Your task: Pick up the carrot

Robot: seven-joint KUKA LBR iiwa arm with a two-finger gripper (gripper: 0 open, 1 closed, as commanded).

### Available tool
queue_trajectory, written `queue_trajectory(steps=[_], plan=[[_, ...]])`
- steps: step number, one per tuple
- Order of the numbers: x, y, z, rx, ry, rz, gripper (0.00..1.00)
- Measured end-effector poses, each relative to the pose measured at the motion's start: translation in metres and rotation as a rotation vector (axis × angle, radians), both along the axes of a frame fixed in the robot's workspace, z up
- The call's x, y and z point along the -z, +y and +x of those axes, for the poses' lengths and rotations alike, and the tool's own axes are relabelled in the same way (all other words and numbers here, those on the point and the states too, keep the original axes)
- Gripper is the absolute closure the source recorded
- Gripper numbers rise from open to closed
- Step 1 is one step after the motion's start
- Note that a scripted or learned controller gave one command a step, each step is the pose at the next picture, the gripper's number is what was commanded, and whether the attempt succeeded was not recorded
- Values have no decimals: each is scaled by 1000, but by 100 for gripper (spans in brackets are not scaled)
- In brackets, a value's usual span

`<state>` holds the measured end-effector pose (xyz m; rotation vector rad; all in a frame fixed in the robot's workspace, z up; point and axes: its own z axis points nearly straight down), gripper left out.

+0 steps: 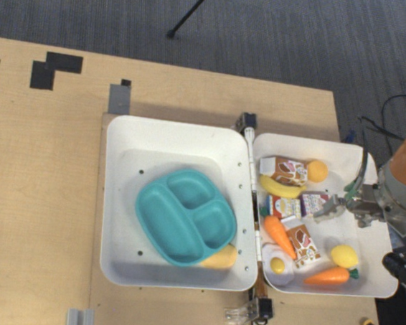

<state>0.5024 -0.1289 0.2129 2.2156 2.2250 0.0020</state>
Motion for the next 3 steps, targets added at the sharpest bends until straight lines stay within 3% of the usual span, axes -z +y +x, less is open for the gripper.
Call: queue_trajectory(steps=[1,2,3], plan=[[29,81,-15,242,2,2,0],[107,50,-15,120,0,1,0],[127,16,59,388,-3,0,0]])
